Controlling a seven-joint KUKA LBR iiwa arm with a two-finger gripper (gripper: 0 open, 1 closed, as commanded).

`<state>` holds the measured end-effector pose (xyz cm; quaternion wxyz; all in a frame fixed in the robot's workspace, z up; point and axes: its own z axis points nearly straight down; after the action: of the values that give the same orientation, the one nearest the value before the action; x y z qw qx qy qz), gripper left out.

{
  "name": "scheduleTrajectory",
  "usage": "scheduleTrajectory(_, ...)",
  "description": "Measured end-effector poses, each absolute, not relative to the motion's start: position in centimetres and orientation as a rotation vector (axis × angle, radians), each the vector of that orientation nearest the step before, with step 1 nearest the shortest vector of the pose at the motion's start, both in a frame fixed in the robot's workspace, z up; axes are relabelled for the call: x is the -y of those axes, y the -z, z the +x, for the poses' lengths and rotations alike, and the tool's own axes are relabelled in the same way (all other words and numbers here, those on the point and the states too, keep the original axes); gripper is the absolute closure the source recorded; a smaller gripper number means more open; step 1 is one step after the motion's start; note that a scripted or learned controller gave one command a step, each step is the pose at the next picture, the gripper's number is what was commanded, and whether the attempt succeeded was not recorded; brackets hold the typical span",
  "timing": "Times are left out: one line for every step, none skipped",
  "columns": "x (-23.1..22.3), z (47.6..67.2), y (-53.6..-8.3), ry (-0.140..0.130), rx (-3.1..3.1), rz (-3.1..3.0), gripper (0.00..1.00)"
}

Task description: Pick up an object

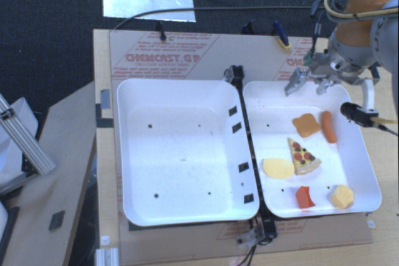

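Grey, our gripper (308, 83) hangs with fingers apart over the right bin's (368, 166) far edge, gripping nothing; we see the pizza slice (303, 156) lying nearer, mid-bin.

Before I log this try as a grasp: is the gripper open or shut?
Open. The gripper hangs over the right bin's far edge, its two fingers spread apart with nothing between them.

White bins (181, 87); orange sausage (328, 126), red-dotted yellow pizza slice (303, 156).
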<state>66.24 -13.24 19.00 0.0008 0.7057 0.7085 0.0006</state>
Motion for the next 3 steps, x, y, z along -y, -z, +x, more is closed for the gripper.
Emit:
scheduleTrajectory(17.4,60.0,-8.0,0.004,-2.218,2.229,0.00)
scheduleTrajectory(12.6,51.7,-8.4,0.002,-2.227,2.225,0.00)
scheduleTrajectory(13.9,54.6,-8.5,-0.003,-2.223,2.214,0.00)
